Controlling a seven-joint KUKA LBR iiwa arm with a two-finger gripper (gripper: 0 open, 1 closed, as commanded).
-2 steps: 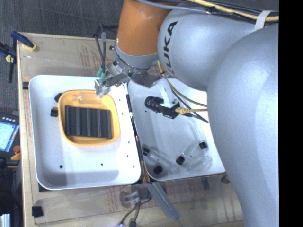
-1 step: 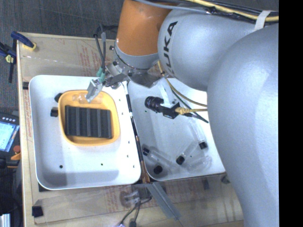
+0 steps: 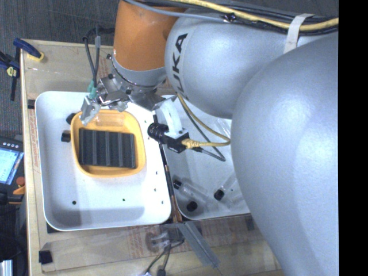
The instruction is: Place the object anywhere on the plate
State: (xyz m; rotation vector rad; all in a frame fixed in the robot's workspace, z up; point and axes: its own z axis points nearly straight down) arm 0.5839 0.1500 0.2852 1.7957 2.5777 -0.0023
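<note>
White bin (image 3: 98,209), gripper (image 3: 91,109) at plate (image 3: 109,168) rim

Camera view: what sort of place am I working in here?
Probably a robotics lab workcell, not a kitchen: a wooden bench carries two shallow white plastic bins, the grey KUKA arm trails exposed cables, and the orange rectangular plate looks like a test prop.

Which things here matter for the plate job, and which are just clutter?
Job:
plate in the left bin
gripper over the plate's far edge

Clutter:
right bin
blue clamp
handheld screen
</note>
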